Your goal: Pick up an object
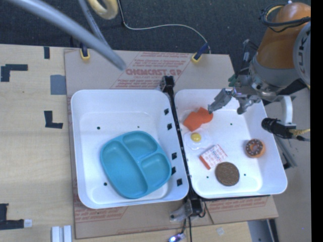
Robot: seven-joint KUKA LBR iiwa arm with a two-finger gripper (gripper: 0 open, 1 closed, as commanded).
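Pincer [229, 101] hangs over the right bin [272, 185]; finger spacing unclear, beside orange object [198, 118].

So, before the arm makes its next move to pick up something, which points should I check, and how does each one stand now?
1. Gripper is over the right bin: ok.
2. A target lies close: the orange piece sits just beside the gripper's tip, toward the divider: ok.
3. Nothing is caught between the jaws already: cannot tell, since the slanted view hides the gap.
4. Target has free space around it: not ok, the small yellow item lies close below it and the bin wall is near.
5. Other items stay out of the path: the red-and-white packet, brown cookie and doughnut lie apart: ok.
6. Blue divided plate rests in the left bin, uninvolved: ok.
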